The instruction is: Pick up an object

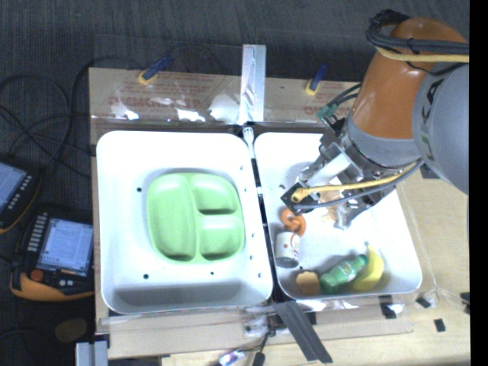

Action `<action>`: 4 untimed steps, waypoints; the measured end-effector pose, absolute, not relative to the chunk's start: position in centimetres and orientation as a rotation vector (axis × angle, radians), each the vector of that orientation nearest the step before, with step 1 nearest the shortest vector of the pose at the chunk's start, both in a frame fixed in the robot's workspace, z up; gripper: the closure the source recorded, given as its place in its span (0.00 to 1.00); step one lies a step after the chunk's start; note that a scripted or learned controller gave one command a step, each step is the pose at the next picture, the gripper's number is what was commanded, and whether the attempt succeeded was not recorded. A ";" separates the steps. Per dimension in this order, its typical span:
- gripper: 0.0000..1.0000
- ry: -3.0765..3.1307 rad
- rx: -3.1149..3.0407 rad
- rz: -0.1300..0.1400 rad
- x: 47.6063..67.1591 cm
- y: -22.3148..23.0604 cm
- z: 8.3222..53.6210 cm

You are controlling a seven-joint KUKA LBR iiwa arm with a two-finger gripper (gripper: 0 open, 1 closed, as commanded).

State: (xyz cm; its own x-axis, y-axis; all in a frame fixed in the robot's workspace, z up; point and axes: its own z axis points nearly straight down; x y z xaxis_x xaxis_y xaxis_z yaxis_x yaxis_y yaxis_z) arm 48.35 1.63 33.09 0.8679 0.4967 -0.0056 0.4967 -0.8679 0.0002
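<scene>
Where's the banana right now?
The banana lies in the right bin, near its front right corner, touching the green bottle on its left.

This place is a robot laboratory or test cell, not a home. A grey and orange industrial arm [404,97] enters at about 2 o'clock over a bench [442,227] with two shallow white bins [107,204]. At 9 o'clock, a control pendant with a screen [57,246] lies on the dark carpet floor [191,10], with loose black cables [34,128] near it. At 12 o'clock, blue and yellow clamps [155,69] hold a taped plastic sheet [175,97] on the board.
</scene>
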 end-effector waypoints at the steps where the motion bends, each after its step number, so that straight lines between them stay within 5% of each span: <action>1: 1.00 0.361 3.119 -0.009 50.0 9.2 29.9; 2: 1.00 0.453 3.106 -0.010 51.5 2.9 28.2; 3: 1.00 0.451 3.107 -0.009 57.7 5.8 26.2; 4: 1.00 0.331 3.124 -0.008 60.3 6.3 25.2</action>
